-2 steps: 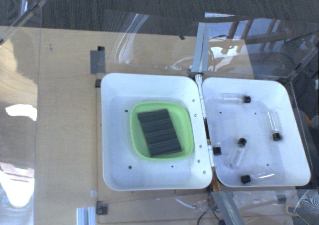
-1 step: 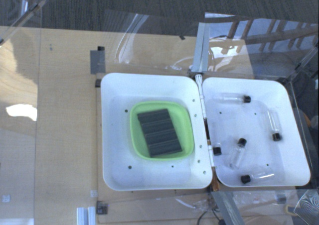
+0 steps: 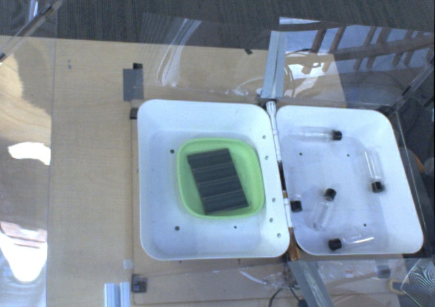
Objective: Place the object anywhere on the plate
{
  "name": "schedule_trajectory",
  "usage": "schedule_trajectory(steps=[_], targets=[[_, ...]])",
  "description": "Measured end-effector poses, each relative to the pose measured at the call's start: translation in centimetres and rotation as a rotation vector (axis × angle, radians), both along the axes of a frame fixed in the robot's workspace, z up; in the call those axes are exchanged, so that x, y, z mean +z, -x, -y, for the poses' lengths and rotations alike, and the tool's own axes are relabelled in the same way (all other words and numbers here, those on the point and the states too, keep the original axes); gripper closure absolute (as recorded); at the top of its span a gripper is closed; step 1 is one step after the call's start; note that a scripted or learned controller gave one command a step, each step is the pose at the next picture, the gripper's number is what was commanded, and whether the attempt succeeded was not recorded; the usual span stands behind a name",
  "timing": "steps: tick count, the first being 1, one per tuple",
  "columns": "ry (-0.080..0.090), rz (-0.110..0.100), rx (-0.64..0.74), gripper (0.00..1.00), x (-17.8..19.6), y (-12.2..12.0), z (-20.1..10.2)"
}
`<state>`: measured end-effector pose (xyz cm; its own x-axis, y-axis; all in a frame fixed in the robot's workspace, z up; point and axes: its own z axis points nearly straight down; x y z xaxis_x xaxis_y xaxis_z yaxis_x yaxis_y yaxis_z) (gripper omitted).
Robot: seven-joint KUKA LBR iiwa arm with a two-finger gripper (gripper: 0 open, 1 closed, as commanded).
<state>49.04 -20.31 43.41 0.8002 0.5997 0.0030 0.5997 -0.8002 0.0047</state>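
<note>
Grey ridged block (image 3: 217, 181) lies on the green plate (image 3: 255, 187) in the left bin (image 3: 153, 183).

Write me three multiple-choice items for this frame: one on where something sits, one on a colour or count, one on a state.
1. Where does the dark ribbed block sit?
A. On the green plate in the left bin
B. Loose in the right bin among the vials
C. On the wooden bench outside both bins

2. How many clear vials with black caps lie in the right bin?
A. One
B. Two
C. Four

3. How does the block rest?
A. Standing on end against the bin wall
B. Lying flat, turned slightly askew to the plate's edges
C. Hanging half off the plate's rim

Answers:
1. A, the block lies within the plate's green rim, inside the left bin.
2. C, four can be counted: one near the top, one at the right, one at the centre, one along the bottom; a further black cap sits by the left wall.
3. B, its broad ribbed face points up and its edges run at a slant.
</note>
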Motion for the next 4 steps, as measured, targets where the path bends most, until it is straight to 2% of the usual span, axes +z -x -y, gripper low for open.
schedule_trajectory(steps=[1, 4], targets=[[0.0, 0.0, -0.073, 0.0, -0.03, 0.0, 0.13], [0.002, 0.002, -0.434, 0.0, 0.03, 0.04, 0.27]])
